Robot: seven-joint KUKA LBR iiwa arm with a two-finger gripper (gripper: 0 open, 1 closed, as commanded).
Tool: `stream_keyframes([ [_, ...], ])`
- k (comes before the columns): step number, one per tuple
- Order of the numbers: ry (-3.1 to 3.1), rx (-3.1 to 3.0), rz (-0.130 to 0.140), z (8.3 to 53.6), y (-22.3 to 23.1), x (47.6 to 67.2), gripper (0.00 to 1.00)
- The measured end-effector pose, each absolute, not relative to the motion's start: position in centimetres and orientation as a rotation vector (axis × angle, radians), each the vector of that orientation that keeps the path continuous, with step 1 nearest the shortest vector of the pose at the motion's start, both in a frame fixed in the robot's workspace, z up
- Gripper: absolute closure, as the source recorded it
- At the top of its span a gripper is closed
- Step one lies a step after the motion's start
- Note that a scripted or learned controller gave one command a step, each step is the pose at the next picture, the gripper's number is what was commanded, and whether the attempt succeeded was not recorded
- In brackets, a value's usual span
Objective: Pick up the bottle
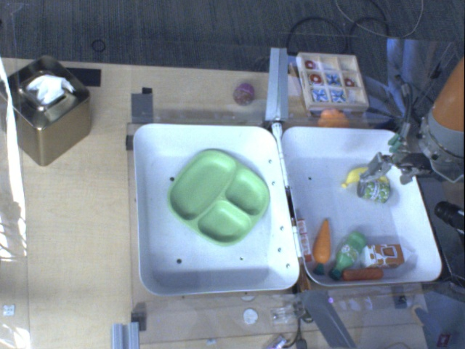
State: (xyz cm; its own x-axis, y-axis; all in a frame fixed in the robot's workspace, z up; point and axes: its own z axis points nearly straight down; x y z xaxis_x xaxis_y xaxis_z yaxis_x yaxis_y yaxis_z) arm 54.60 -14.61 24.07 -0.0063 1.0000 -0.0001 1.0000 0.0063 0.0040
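Observation:
The green bottle (349,252) lies on its side near the front of the right bin (320,151), its dark cap pointing to the front left. It rests between an orange carrot (322,240) and a brown and white carton (383,255). My gripper (391,169) hovers at the right bin's far right side, well behind the bottle and apart from it. It is open, with nothing between its fingers. Just in front of it lies a green and white patterned item (374,189).
A yellow banana (353,177) lies left of the patterned item. A red sausage (362,273) sits at the right bin's front wall. The left bin (152,195) holds a green divided plate (219,195). A tissue box (47,107) and a game board (333,82) stand outside the bins.

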Motion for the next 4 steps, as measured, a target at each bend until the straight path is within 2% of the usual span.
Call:
stream_keyframes([
  [1, 2.287, 2.148, 0.006, 9.7, -12.6, 49.5, 0.0],
  [4, 2.507, 1.854, 0.011, 9.2, -11.2, 49.3, 0.0],
])
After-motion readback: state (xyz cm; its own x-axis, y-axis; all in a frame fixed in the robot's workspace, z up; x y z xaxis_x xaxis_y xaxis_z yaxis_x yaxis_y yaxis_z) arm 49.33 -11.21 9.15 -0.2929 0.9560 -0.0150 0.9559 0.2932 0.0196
